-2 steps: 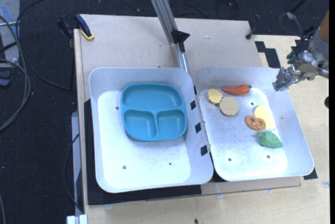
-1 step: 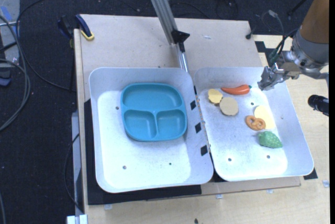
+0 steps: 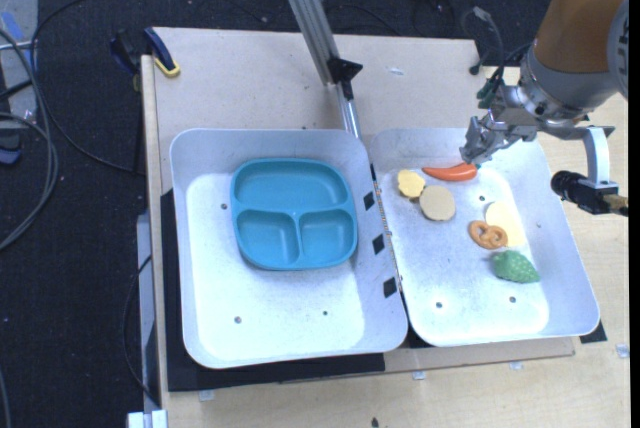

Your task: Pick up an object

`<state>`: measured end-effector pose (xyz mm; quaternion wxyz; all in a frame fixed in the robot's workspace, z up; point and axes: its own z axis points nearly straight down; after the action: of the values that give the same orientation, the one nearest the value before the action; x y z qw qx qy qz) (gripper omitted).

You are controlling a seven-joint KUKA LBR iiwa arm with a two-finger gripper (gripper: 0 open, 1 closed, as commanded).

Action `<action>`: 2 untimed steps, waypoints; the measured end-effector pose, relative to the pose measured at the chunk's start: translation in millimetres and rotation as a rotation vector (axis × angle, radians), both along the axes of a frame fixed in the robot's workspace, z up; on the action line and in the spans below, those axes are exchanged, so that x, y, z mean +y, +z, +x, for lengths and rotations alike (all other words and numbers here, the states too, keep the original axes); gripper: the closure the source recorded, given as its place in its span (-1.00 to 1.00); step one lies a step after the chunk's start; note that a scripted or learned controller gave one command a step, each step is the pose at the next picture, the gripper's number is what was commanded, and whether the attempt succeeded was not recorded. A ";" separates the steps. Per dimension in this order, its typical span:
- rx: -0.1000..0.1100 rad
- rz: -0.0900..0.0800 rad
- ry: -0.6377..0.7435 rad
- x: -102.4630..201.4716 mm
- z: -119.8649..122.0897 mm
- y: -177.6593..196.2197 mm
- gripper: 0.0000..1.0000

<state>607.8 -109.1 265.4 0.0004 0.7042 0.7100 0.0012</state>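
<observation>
The carrot point(image 3: 450, 172) lies at the far edge of the right bin point(image 3: 560, 316), just under my gripper point(image 3: 478, 148), whose jaws I cannot tell wide from closed, so I judge nothing lifted yet.

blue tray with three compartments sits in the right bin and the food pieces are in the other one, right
Not quite. The camera view shows the blue tray in the left bin, not the right one. It does have three compartments, and the food pieces, such as the pretzel, lie in the other bin.
</observation>
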 end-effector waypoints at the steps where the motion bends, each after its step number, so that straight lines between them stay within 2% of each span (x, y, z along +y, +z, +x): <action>1: 0.000 0.000 -0.001 45.8 11.8 -0.1 1.00; 2: 0.004 0.000 0.000 100.1 15.7 -18.7 1.00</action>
<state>623.5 -9.0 246.7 -0.0010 0.7043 0.7099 0.0001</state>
